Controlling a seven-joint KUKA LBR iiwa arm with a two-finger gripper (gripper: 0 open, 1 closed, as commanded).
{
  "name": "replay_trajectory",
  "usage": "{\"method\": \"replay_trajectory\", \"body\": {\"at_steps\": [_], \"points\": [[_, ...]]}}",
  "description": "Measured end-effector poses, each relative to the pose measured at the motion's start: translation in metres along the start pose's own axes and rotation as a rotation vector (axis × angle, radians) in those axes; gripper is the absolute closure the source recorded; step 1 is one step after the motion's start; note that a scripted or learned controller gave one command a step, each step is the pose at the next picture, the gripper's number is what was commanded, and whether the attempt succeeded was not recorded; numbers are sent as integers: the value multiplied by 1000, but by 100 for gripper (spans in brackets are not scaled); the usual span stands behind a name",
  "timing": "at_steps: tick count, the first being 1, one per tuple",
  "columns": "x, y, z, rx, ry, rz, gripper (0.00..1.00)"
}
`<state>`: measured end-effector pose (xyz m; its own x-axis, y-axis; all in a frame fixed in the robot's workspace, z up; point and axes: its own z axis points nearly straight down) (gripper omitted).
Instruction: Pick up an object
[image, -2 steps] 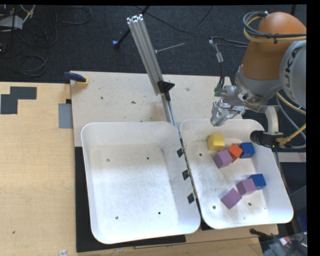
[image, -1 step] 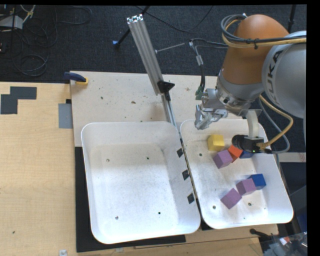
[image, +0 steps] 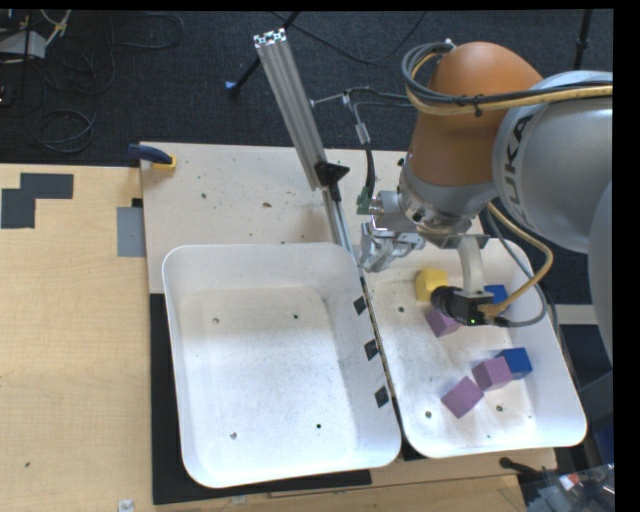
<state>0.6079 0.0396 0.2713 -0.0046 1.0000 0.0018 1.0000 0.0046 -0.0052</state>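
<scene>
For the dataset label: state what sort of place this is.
Probably a robotics lab test bench: a KUKA arm reaches over two white bins holding small coloured blocks, with loose cables on the dark floor behind.

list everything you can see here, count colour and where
bins: 2, white, side by side on the bench
purple blocks: 3, right bin, two near its front, one mid-bin
blue blocks: 2, right bin, one by the front purple pair, one partly hidden near the arm
yellow block: 1, right bin, back part
clamp: 1, blue and yellow, bench's back left corner
arm: 1, grey with orange band, over the right bin
gripper: 1, at the right bin's back left corner
</scene>
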Motion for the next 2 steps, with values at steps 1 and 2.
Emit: {"method": "replay_trajectory", "body": {"at_steps": [1,2], "points": [[45,-21,6,1,-1,1,100],[42,-20,6,-1,-2,7,0]]}}
